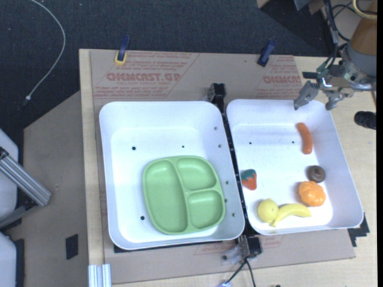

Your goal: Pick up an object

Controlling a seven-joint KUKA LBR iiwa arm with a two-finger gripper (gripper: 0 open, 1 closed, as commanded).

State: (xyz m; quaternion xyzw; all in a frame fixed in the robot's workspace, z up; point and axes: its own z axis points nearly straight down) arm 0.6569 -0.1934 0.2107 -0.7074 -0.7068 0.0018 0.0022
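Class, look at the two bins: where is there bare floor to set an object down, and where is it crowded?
Free: the left bin floor behind and left of the green divided plate; the right bin floor left of the toy sausage, back to its far wall. Crowded: the right bin's near end, with toy strawberry, lemon, banana, orange and chocolate doughnut close together.
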